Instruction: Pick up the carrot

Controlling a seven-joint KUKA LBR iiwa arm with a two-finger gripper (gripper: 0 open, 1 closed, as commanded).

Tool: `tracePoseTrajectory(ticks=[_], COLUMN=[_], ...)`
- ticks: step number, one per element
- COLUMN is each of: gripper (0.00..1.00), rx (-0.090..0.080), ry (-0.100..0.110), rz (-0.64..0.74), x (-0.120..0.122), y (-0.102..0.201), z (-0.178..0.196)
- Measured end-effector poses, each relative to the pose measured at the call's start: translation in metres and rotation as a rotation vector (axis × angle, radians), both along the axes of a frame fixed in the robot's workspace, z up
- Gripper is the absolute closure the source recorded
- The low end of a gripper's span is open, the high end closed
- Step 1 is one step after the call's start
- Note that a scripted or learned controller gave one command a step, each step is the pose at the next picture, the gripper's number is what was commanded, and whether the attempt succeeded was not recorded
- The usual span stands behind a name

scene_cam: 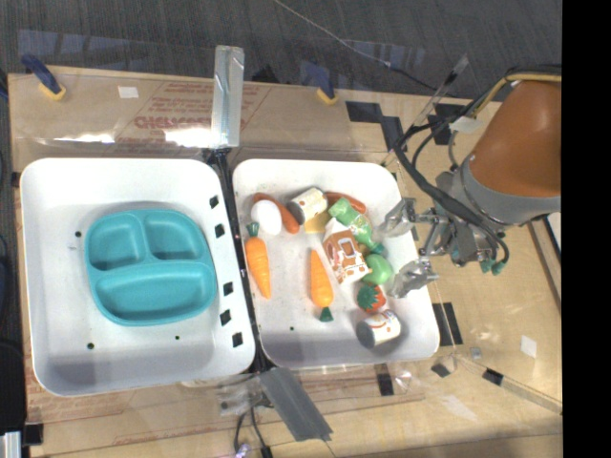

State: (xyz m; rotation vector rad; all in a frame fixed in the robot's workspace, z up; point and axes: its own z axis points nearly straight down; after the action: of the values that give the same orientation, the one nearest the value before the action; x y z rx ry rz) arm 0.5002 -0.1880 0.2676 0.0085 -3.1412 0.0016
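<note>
In the left white bin sits a teal sectioned plastic tray; right bin: two orange toy carrots, untouched; gripper at right rim, fingers spread, empty; approach stage, next move likely reach leftward and descend.

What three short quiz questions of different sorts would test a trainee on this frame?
1. True or false: the gripper holds a carrot.
2. How many carrots lie in the right bin?
3. The teal divided plate sits in: A) the left bin, B) the right bin, C) the bench.

Key: 1 false, it is open at the bin's right edge; 2 two, one by the left wall and one mid-bin; 3 A.
</note>
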Motion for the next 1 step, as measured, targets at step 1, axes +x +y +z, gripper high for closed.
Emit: tracePoseTrajectory(ticks=[1], gripper=[0.0], rx=[0.003], ry=[0.003], rz=[-0.111], x=[-0.0056], y=[0.0411], z=[-0.085])
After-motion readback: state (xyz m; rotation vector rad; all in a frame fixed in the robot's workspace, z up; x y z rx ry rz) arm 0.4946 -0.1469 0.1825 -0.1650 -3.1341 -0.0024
